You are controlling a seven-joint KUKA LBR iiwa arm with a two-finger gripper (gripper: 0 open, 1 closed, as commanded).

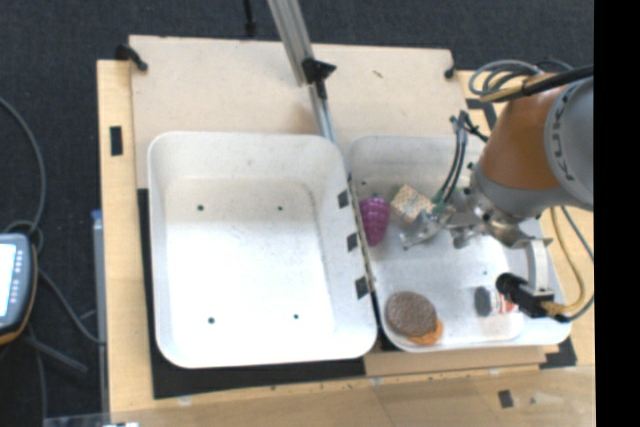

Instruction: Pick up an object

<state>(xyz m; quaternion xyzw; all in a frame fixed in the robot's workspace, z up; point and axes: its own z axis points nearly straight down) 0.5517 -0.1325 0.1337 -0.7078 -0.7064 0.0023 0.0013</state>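
Note:
My gripper (pixel 422 231) is low in the right bin (pixel 400 155), near its middle. A beige speckled block (pixel 409 202) lies just up and left of it, close to touching. Left of that, a purple ribbed object (pixel 374 218) rests against the bin's left wall. At the bin's front edge sits a brown round pad on an orange base (pixel 412 315). A small grey and red item (pixel 488 303) lies at the front right. I see nothing held by the gripper.
The left bin (pixel 250 155) sits beside the right one, and their walls meet at a divider (pixel 358 245). A slanted aluminium pole (pixel 285 5) rises from behind the bins. The arm's orange band (pixel 520 145) overhangs the right bin's far right corner.

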